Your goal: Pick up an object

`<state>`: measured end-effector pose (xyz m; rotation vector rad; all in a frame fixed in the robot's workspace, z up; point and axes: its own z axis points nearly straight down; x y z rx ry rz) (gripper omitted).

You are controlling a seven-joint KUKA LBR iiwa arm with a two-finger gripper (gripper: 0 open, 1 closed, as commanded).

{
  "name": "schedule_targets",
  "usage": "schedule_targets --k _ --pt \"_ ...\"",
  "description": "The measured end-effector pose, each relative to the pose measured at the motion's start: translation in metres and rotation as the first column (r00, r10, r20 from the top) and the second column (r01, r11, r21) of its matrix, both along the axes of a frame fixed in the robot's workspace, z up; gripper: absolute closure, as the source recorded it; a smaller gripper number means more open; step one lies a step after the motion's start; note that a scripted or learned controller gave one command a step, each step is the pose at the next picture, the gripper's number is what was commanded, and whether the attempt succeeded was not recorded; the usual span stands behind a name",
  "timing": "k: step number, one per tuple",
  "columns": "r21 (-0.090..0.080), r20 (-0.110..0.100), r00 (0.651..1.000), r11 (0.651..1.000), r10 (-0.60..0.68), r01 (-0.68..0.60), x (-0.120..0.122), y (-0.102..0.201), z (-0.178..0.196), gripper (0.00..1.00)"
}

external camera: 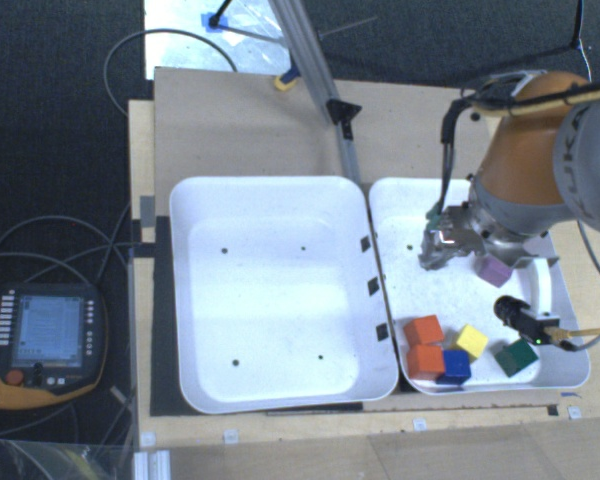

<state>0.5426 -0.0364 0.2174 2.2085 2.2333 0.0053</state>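
My gripper (pixel 437 252) hangs over the upper middle of the right bin (pixel 400 208), above bare white floor. A purple block (pixel 494 270) lies just to its right, partly under the wrist. Along the bin's near edge sit two orange blocks (pixel 425 344), a yellow block (pixel 471 340), a blue block (pixel 456 365) and a green block (pixel 517 357). Nothing shows in the gripper's grasp.
The left bin (pixel 195 208) stands beside the right one, sharing a middle wall. A grey pole (pixel 315 58) slants down to the bins' far edge. A teach pendant (pixel 42 340) lies on the floor at far left.
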Motion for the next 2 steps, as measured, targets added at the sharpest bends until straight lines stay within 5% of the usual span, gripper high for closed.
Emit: schedule_targets --k 2 --pt "0.000 0.000 1.000 1.000 0.000 0.000 0.025 0.104 0.003 1.00"
